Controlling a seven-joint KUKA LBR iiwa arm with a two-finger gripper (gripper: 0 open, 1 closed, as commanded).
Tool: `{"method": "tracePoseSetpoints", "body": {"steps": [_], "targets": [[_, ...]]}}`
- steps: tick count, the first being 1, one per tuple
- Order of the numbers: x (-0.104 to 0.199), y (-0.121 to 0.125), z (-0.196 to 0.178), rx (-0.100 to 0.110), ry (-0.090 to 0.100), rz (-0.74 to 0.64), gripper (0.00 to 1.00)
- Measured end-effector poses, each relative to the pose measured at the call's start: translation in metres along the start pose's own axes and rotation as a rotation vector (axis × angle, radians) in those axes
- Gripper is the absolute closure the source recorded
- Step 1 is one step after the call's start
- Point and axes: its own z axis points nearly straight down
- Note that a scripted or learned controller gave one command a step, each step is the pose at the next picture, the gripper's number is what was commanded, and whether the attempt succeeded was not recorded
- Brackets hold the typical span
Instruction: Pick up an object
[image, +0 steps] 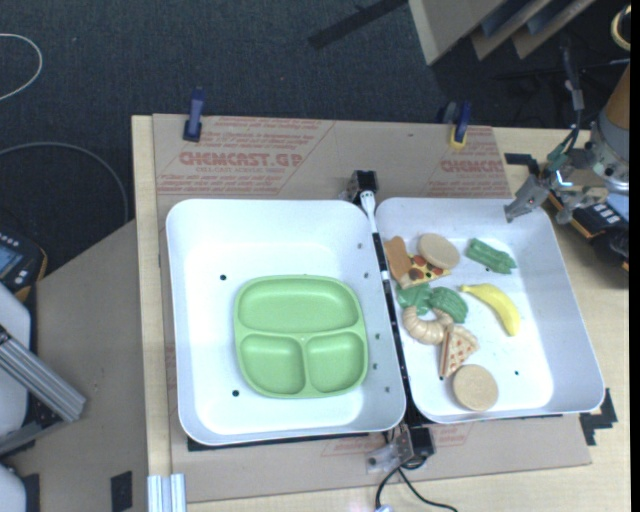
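The grey two-finger gripper (520, 205) hovers with jaws spread wide and empty over the right white bin's (560, 300) two o'clock corner, the nearest pick, a small green plastic toy vegetable (491, 255), lying toward seven o'clock, long axis ten-to-four.

A heap of toy food lies in the right bin (560, 300), toward its left side. A yellow banana (497, 304) lies slanted at the right of the group, with a green pickle (491, 255) just beyond it on the far side. A tan round cookie (437, 250) sits far left; another round biscuit (474, 387) lies nearest. A pizza slice (457, 351) and a pretzel (427, 324) lie between, beside green leafy pieces (434, 300).
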Motion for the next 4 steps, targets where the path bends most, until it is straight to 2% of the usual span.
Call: {"method": "tracePoseSetpoints", "body": {"steps": [1,2,3,4], "targets": [[0.023,-0.062,-0.068,-0.001,0.001,0.001,0.0],[0.022,-0.06,-0.075,-0.002,-0.001,-0.001,1.0],[0.075,-0.111,-0.134,-0.004,0.001,-0.004,1.0],[0.129,-0.157,-0.066,0.01,0.004,-0.003,1.0]]}}
